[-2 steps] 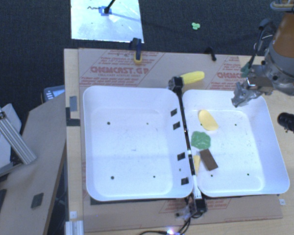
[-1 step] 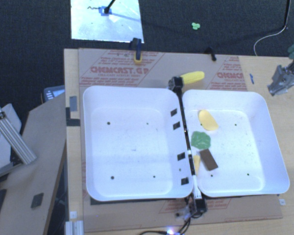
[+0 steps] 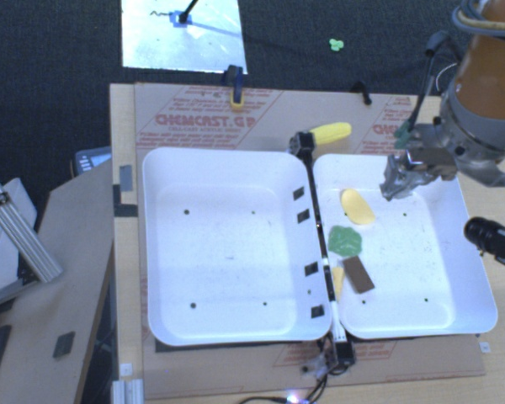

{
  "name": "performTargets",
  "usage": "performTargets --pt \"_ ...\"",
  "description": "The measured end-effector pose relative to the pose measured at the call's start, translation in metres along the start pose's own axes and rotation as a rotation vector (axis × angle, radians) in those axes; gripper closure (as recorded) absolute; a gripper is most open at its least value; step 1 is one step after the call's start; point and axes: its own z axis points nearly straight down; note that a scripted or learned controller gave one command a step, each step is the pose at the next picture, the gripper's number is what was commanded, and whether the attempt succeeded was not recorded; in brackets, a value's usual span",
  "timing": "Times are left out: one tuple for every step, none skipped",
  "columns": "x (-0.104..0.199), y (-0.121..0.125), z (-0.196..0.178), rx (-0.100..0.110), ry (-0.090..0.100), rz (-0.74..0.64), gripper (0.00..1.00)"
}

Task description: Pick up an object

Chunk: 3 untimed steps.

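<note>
arm [image 3: 488,66]: coming in from the right, orange band up top, grey wrist angling down and left over the right bin's back half

gripper [image 3: 397,188]: hanging over the right bin [image 3: 454,310] near its back wall, just right of the yellow piece; honestly can't tell how it's set, too dark and blurry, and nothing is showing between its tips

yellow piece [image 3: 358,207]: lying flat in the right bin, back-left area, near the divider

green piece [image 3: 345,241]: sitting just in front of the yellow one, close to it

brown block [image 3: 358,274]: lying tilted in front of the green piece, with a small yellowish bit [image 3: 337,281] just beside it against the left wall

room in right bin: all the stuff is crowding the left side, the floor on the right half is looking wide open

left bin [image 3: 227,251]: sitting beside the right bin, the two rims meeting at a clipped divider

yellow handle [image 3: 330,132]: lying on the board behind the bins, just past the back rims, near where the rims meet
</note>
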Motion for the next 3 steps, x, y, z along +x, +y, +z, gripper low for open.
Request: performTargets --pt "0.012 -0.008 -0.132 -0.023 0.0 0.004 1.0" --pt "0.065 0.028 0.08 0.006 -0.002 0.003 1.0" --pt "0.065 -0.007 -0.023 -0.019 0.002 0.005 1.0"
